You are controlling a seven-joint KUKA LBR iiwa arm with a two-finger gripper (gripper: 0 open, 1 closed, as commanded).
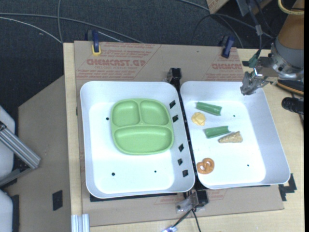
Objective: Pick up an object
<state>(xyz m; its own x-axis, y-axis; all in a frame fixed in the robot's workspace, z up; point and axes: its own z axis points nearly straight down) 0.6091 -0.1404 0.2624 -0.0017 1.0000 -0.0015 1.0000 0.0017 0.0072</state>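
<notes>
The right bin (270, 144) holds several small food pieces: a green pod (209, 108) at the back, a yellow lump (198, 118) beside it, a second green pod (216, 131), a tan wedge (231, 138) and an orange pretzel (206, 166) near the front. My gripper (250, 87) hangs over the back right corner of this bin, above and to the right of the pieces. Nothing shows between its fingers.
The left bin (96, 168) bears a green divided plate (142, 126). Black clips (174, 75) join the two bins along the middle. Blue clamps (96, 41) hold the board at the back. The arm (289, 47) comes in from the upper right.
</notes>
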